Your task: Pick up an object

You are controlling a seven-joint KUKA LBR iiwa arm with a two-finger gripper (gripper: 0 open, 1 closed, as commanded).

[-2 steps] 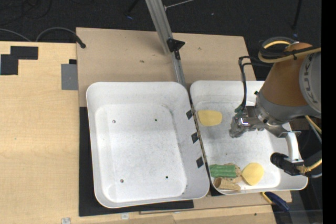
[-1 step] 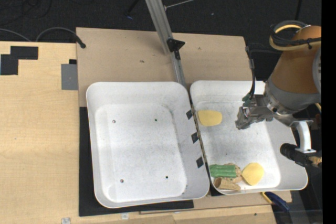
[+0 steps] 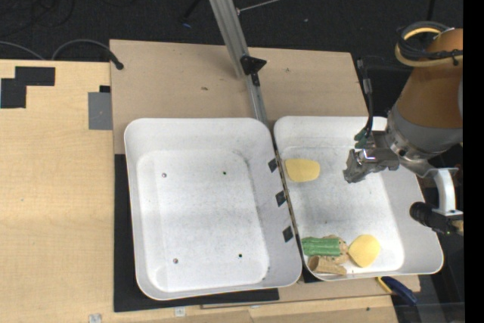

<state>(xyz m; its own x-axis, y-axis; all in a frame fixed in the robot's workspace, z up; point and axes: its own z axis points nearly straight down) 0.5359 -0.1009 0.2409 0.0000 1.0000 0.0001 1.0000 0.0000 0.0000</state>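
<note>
Hovering over the right bin [image 3: 404, 193], the pincer [image 3: 357, 166] hangs from the grey arm's [image 3: 427, 113] wrist, a dark metal cluster pointing down toward the bin's bare middle; whether it is spread or closed cannot be told from this slant, and nothing is seen in its grip. Just to its left lies a flat, pale yellow piece [image 3: 302, 169], soft-edged like a sponge, near the divider between bins. Well apart, at the near rim, three more candidates crowd together: a ridged green piece [image 3: 322, 245], a rounded yellow lump [image 3: 365, 250] and a tan scrap [image 3: 329, 264] beneath them, touching. The lone yellow piece looks the easier take, clear of neighbours. The left bin [image 3: 200, 204], white and speckled, sits alongside on the desk [image 3: 53, 185] of light wood.
</note>
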